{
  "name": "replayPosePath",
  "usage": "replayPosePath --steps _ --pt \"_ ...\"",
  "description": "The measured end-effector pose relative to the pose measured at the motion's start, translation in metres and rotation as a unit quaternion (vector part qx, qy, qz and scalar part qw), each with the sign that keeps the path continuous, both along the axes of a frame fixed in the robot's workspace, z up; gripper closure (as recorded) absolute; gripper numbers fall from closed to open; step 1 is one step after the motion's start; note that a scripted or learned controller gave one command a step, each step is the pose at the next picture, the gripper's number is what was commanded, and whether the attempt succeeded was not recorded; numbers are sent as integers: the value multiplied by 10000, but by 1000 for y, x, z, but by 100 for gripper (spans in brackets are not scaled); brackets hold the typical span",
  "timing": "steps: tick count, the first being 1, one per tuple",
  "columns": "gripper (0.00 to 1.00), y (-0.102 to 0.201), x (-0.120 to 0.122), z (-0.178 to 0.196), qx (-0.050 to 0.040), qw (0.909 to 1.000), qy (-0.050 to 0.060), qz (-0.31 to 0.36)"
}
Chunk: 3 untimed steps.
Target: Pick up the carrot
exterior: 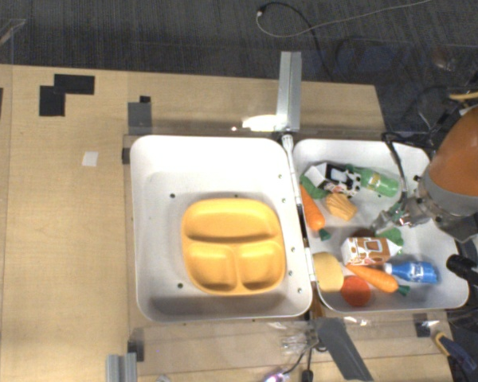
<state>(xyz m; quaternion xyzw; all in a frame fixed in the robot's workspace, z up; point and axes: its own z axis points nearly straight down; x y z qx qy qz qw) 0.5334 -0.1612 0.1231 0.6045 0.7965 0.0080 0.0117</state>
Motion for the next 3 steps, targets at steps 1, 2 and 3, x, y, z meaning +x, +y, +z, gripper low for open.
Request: replayPosePath --steps 1,2,3 --pt "100 0 3 11 -2 10000 -29 12" --pt "100 1 6 22 -5 10000 -56 23" --pt "100 6 2 91 -4 9996 109 242"
